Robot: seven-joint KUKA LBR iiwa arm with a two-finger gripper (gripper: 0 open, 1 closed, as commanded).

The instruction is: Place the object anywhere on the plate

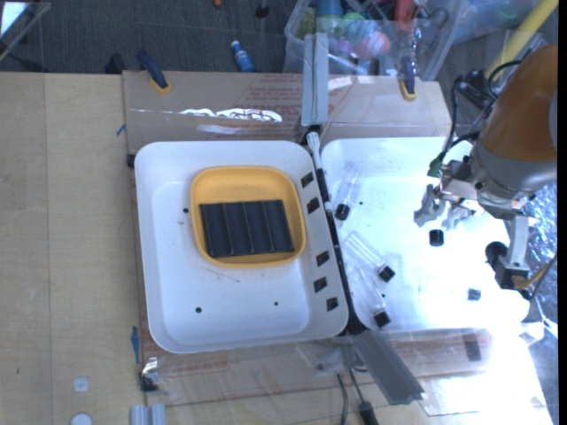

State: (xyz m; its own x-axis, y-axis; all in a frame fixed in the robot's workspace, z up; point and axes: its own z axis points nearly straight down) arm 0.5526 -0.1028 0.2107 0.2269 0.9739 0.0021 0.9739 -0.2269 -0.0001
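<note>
A yellow plate (205, 190) with rounded corners sits in the left bin (168, 290), toward its back. A dark, ribbed rectangular object (246, 228) lies flat on the plate and covers most of its middle. My gripper (439, 217) hangs over the right bin (416, 299), near its right side and far from the plate. Nothing can be made out in the gripper against the bright bin floor.
Small black bits (385, 273) lie scattered on the right bin's floor, along with a clear plastic piece (363, 251). A divider with black clips (321, 257) runs between the bins. A clear tub of colourful items (381, 11) stands behind the bins.
</note>
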